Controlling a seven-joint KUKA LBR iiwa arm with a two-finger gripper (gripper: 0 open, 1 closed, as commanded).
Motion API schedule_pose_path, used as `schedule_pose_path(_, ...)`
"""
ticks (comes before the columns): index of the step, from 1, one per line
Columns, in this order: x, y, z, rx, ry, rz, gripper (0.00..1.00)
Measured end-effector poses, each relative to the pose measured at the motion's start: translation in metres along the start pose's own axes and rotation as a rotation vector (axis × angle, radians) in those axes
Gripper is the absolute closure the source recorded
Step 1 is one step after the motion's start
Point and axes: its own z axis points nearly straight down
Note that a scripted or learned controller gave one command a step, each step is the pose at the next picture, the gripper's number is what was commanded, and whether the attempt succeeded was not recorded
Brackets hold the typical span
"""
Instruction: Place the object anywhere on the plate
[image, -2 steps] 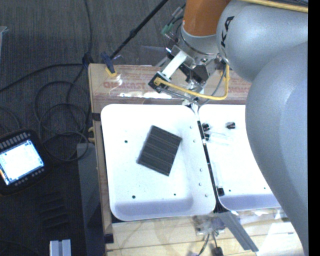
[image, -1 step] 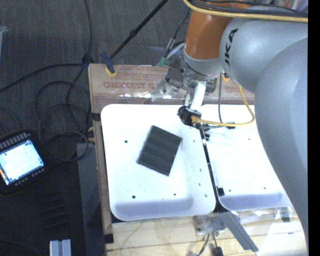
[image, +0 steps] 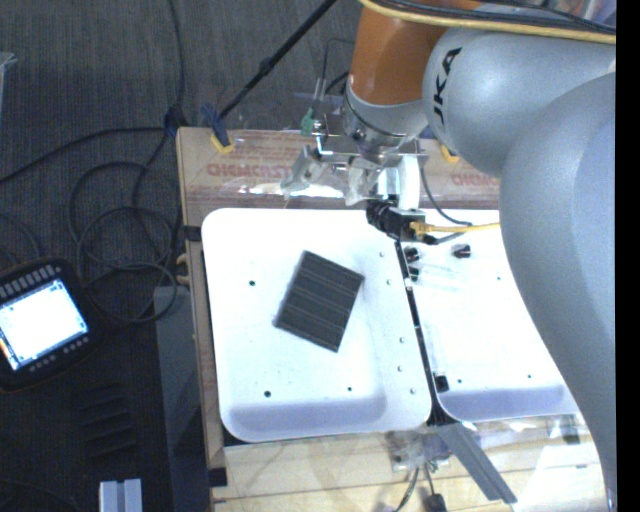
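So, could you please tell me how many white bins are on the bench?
2. The left bin holds a dark ribbed slab; the right bin sits right beside it, partly hidden by the arm.

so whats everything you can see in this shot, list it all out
dark grey ribbed rectangular slab: one, dark grey, lying flat and skewed in the middle of the left bin
small dark item: one, black, far end of the right bin; too small to identify
shallow white left bin: one, white, on the bench
shallow white right bin: one, white, beside the left bin, touching it
pale wooden bench: one, light wood, under both bins
handheld pendant with a lit screen: one, black with a white screen, on the floor left of the bench
loose cables: several, black, on the dark floor left of the bench
robot arm: one, grey with an orange band, reaching in from the right
gripper: one, metallic, above the far edge of the left bin
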Motion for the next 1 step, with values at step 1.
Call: schedule_pose_path(1,0.0395,-0.0005,-0.0027,-0.002,0.000,-0.339,0.00)
